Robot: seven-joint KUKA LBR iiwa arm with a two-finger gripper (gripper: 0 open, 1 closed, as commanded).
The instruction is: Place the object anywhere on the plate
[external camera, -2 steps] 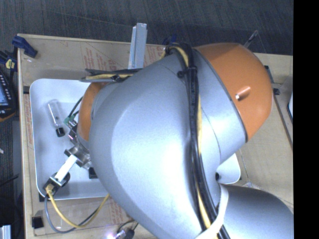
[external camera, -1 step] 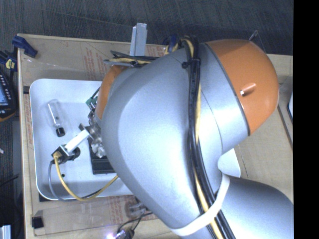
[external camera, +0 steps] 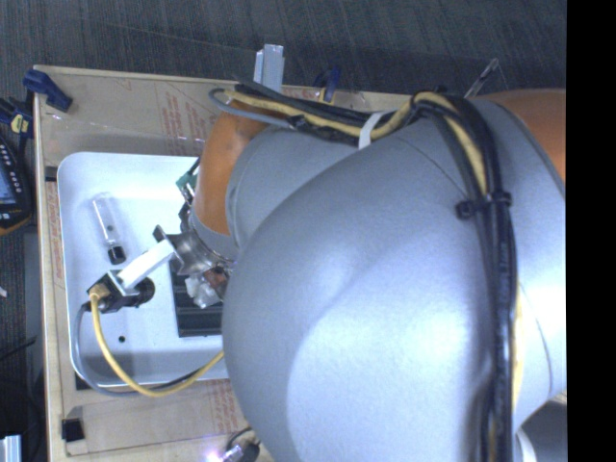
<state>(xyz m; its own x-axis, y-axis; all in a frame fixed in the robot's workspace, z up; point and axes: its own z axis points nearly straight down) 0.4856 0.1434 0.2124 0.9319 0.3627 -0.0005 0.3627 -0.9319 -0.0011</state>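
The big grey arm with its orange band (external camera: 217, 162) covers most of the view and reaches down into the left white bin (external camera: 72, 176). Its gripper (external camera: 202, 285) hangs low over the bin's right part, right above a flat black rectangular thing (external camera: 195, 318) on the bin floor. Whether they touch is unclear. A clear tube with a dark tip (external camera: 108, 227) lies apart on the floor at the upper left of the bin. A small green piece (external camera: 187, 177) peeks out beside the wrist.
The bin sits in a pale wooden bench frame (external camera: 125, 104) with blue clamps (external camera: 46, 89) at its far left corner. The arm's bulk hides everything to the right of the bin.
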